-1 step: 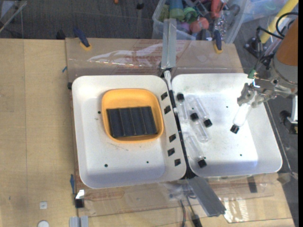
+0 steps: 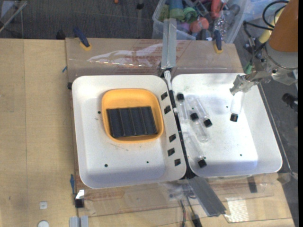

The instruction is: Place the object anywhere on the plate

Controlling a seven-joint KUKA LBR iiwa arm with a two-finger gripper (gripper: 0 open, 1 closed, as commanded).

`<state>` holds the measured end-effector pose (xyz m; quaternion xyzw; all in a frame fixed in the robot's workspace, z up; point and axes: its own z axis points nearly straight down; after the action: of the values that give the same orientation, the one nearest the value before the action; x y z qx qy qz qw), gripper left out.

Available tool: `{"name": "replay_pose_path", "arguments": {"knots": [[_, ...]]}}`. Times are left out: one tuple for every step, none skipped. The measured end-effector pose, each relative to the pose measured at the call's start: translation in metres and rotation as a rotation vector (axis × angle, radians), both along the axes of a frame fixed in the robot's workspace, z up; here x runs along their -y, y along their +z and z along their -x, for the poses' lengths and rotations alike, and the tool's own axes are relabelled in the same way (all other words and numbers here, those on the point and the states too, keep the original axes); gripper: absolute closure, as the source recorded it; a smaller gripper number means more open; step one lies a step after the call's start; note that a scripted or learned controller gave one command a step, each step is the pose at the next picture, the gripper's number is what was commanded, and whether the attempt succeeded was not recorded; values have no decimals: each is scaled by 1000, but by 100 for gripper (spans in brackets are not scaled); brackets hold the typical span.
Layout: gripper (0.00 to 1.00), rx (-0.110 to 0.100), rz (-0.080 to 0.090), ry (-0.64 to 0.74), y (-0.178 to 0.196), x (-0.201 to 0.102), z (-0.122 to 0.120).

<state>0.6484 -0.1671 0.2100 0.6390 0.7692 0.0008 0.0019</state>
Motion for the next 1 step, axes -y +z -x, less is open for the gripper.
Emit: {"name": "replay_pose_path", "arguments": {"knots": [[100,1,1,325,-19,-23,-20]]}}
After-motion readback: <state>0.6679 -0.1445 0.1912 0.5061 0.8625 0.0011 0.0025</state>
